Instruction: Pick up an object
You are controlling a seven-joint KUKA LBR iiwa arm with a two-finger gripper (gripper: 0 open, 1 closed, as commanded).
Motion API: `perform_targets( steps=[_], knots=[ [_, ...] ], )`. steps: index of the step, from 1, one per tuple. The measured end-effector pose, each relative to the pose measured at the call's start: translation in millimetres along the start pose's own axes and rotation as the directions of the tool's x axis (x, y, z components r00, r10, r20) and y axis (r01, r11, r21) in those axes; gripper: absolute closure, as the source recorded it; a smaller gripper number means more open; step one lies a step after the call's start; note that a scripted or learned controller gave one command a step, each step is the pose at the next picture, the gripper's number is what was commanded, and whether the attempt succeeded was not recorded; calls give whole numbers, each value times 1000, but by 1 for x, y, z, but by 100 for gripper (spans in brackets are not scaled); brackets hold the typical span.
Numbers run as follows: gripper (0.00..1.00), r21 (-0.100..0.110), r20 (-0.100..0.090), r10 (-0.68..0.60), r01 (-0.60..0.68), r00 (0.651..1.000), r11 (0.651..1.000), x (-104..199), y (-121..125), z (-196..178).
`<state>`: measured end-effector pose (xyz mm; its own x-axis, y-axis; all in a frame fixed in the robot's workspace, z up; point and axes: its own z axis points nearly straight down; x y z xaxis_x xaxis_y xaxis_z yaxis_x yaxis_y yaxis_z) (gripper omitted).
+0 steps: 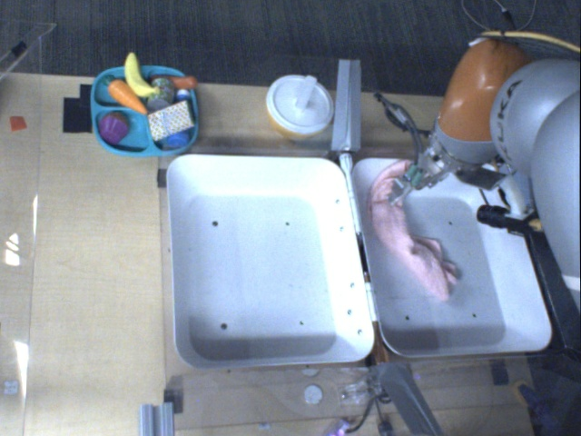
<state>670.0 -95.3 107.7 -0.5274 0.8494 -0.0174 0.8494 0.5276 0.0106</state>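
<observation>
Hand (406,186) sits at the top end of the limp pink cloth (413,241); can't tell if it's gripping, so no lift confirmed yet.

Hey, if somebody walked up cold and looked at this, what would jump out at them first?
Probably the big grey arm with its orange band, reaching in from the right over the right bin. Next, the pink cloth draped along that bin's left side, and the blue tray of toy food beyond the left bin.
</observation>
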Motion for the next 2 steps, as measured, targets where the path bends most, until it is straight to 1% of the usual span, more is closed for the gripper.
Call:
perform_targets(
  steps=[1, 2],
  knots=[
    [0, 8, -15, -4, 4, 1000, 1000, 5, 1, 2],
    [0, 17, -24, -84, 84, 996, 996, 1, 0, 8]
  ],
)
